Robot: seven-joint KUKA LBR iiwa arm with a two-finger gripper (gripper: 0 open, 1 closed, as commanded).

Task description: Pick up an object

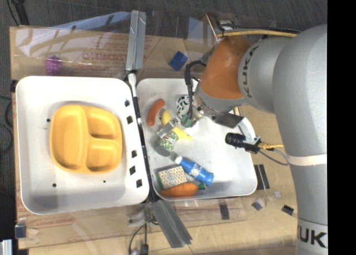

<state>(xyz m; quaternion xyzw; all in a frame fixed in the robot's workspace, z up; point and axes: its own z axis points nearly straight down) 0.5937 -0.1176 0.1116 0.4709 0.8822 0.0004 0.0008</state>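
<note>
Two shallow white plastic bins stand side by side on the bench.

Left white bin [33, 192]: one item, a yellow moulded plastic tray with three compartments [86, 137], lying near the bin's middle, a little toward its left and far edges.

Right white bin [245, 184]: the loose objects, counted singly.
- One red-orange sausage-shaped toy [155, 112], near the bin's left wall, toward the far edge.
- One yellow banana-shaped toy [166, 117], just beside the sausage on its right.
- One small black-and-white patterned object [183, 103], near the far edge, close under the arm's wrist.
- One grey metal can with a green end [166, 140], lying tilted near the left wall at mid-depth, touching a yellow oblong piece [181, 135] on its right.
- One blue plastic bottle with a white cap [196, 171], lying on its side toward the near edge.
- One flat patterned packet, green and pale [172, 177], just left of the bottle.
- One orange carrot-shaped toy [179, 190], along the near wall, touching the packet.

Outside the bins: one small blue block [178, 60] on the cardboard beyond the right bin's far edge; one purple object [53, 64] beyond the left bin's far edge.

Arm: one two-finger gripper [189, 119] low over the cluster by the banana and can; whether it is released or clenched cannot be told, and nothing is seen held.
</note>
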